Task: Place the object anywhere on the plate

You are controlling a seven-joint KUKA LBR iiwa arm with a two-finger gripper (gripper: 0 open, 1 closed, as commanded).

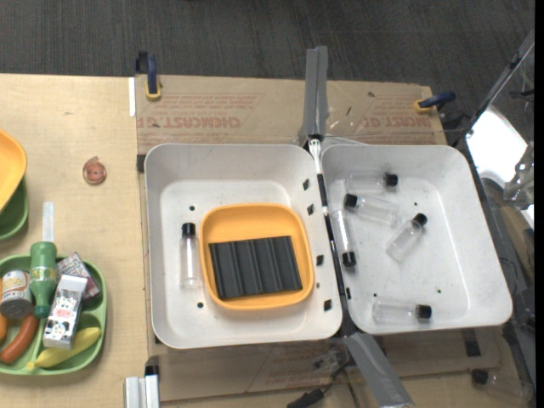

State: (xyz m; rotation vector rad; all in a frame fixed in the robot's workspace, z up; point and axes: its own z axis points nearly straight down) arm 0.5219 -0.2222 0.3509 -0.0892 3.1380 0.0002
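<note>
Two shallow white bins sit side by side on the bench. The left bin [161, 253] holds an orange plate [255, 219] with a dark ribbed insert [255, 266] lying on it. Just beside the plate's left edge, apart from it, lies one clear vial with a black cap [188, 253], on the bin floor. The right bin [476, 253] holds five more capped vials [406, 235], scattered; one [342, 238] lies against its left wall.

arm [515, 182] | pale grey sliver, right edge | details too blurred
</note>
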